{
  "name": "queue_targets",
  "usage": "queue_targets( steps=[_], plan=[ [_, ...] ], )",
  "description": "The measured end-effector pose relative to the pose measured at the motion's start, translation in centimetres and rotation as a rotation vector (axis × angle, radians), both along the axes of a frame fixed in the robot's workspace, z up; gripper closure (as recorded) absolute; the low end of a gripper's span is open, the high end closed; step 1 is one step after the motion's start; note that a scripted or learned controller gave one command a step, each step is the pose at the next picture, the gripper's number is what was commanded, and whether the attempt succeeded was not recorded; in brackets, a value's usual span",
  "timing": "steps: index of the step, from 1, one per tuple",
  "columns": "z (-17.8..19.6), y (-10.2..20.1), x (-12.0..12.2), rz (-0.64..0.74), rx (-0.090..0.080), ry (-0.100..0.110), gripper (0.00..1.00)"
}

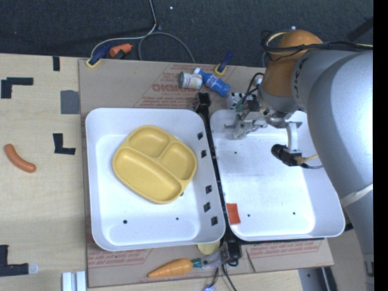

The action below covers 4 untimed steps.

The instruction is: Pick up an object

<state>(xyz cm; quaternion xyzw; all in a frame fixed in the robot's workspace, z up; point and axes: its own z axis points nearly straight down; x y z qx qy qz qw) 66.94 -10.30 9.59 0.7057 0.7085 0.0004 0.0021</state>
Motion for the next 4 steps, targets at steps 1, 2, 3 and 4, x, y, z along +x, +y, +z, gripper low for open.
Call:
queue_targets(
  steps=[1, 2, 3, 4],
  plan=[
    [-0.1, 0.0, 0.0, 0.000, -0.001, 0.001, 0.00],
    [-1.1, 0.6, -0.3, -0.003, -0.001, 0.002, 0.00],
    [-1.1, 0.7, -0.1, -0.004, -0.001, 0.003, 0.00],
    [-1.0, 0.8, -3.4, -0.004, -0.001, 0.000, 0.00]
  ],
)
